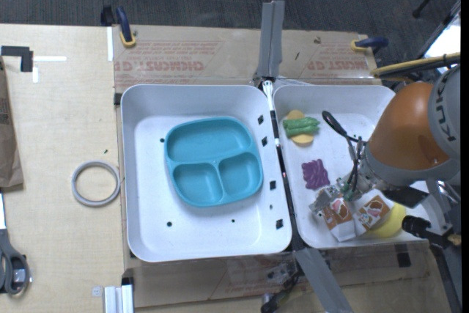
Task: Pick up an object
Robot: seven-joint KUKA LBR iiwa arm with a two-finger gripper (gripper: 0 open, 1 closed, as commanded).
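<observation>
The right bin [381, 102] holds a green pod-like toy [300, 125] on a yellow piece near its far left corner. A purple grape bunch [315, 174] lies in the middle. At the near edge sit two small printed cartons [338, 215] [372, 212] and a yellow round object [393, 221]. The grey arm with its orange band [407, 132] reaches in from the right. Its gripper [346, 189] is low over the near carton cluster, just right of the grapes. The wrist and cables hide the fingertips.
The left bin [139, 179] carries a blue divided plate [213, 160]. On the wooden bench to the left lie a grey tape ring [96, 182] and scissors [12, 269]. A metal divider post [270, 40] stands between the bins at the back.
</observation>
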